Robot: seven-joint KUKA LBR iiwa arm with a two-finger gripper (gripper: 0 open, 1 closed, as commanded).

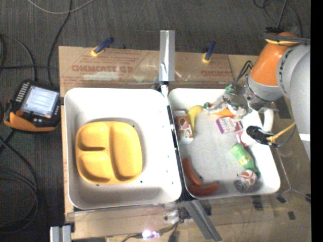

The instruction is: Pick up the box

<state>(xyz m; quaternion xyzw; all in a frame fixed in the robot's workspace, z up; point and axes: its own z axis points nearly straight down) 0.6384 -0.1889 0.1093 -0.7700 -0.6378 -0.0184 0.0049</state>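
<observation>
Camera view: the box point(228, 124), purple and white, lies in the right bin point(275, 178), just below the gripper point(233, 103) at the bin's upper right. Jaw state cannot be told. A green bottle point(243, 155) lies below the box; a banana point(194, 116) lies to its left.

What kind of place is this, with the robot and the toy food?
Probably a robot testing lab. A robot arm reaches over two white bins on a bench, a control tablet sits beside them, and cables trail across the carpet.
</observation>
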